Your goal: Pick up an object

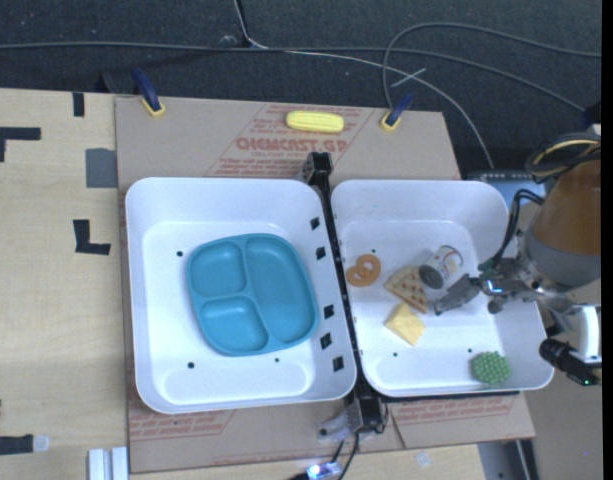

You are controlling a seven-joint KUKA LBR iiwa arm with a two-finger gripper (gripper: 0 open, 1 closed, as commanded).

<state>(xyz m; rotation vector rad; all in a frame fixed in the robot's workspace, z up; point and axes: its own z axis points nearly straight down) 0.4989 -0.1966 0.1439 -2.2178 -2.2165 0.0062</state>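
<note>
The arm comes in over the right bin (491, 208), its gripper (448, 301) low near the bin's middle, just beside a small metal can (444, 264) lying on its side and a brown cracker (407, 286). From here I cannot tell how wide the gripper is set; nothing shows between its fingers.

Of the things close to it, the can looks the likeliest pick. I'd judge it light, stiff and smooth, apt to roll or slip, so take it across its round body, not its ends. The cracker lies flat and thin, hard to get under. A yellow wedge (405, 324) sits nearer the front wall, a pretzel (364, 269) by the dividing edge, a green bumpy ball (490, 367) in the front right corner. A blue divided plate (251, 293) lies in the left bin (146, 268).
</note>
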